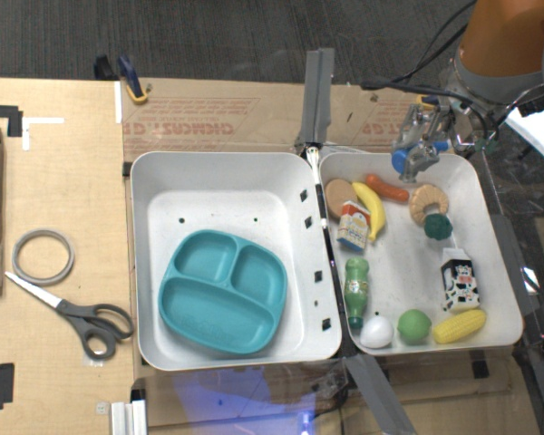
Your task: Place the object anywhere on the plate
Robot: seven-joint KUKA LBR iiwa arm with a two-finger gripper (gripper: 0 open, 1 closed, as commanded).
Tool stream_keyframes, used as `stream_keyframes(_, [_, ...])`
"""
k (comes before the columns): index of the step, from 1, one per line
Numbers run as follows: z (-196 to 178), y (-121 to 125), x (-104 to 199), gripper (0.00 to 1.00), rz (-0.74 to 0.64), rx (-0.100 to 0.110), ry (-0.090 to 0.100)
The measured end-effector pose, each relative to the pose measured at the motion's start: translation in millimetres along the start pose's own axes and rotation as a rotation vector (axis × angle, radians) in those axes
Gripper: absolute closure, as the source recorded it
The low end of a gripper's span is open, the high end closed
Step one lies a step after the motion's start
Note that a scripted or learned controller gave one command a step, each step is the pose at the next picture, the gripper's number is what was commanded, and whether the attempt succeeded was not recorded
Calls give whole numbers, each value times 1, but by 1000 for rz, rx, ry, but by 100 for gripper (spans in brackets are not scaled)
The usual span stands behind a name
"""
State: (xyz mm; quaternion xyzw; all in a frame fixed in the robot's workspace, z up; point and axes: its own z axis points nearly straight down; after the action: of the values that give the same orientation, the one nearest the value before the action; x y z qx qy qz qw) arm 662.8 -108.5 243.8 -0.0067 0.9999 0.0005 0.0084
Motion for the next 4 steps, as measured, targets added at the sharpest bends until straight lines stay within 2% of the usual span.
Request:
stream_keyframes(1, [-89, -1, 124, 100, 18, 2, 13])
stream_keyframes(2, [-42, 6, 38, 100, -2, 1, 13])
stream_keyframes(3, [-1, 89, 22, 100, -154, -1, 14])
stream_keyframes(4, [-122, 110, 117, 100, -618, -5, 12])
